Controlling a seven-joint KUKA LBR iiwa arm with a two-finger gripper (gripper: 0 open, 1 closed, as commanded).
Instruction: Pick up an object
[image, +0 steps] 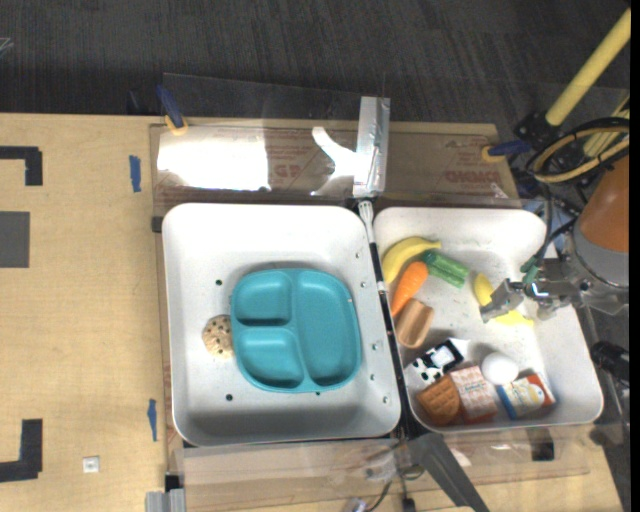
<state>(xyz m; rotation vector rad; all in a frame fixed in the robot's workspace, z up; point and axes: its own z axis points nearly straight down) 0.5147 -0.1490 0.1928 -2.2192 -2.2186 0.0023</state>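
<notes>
The right bin (480, 228) holds several toy foods: a yellow banana (400, 252), an orange carrot (408, 288), a green piece (447, 270), a brown roll (413, 322), a black-and-white piece (437, 362), a white egg (500, 369) and small packets (472, 392) along the near side. My gripper (505, 300) hangs low over the right half of this bin. A small yellow object (484, 289) sits right at its left side, and more yellow shows just below it (517, 319). The gripper's body hides whether anything is held.
The left bin (190, 260) carries a teal divided plate (297, 328) with a cookie (218, 335) beside it on the left. A clear plastic sheet (270, 150) lies behind the bins. Cables and a yellow pole (590, 70) crowd the far right.
</notes>
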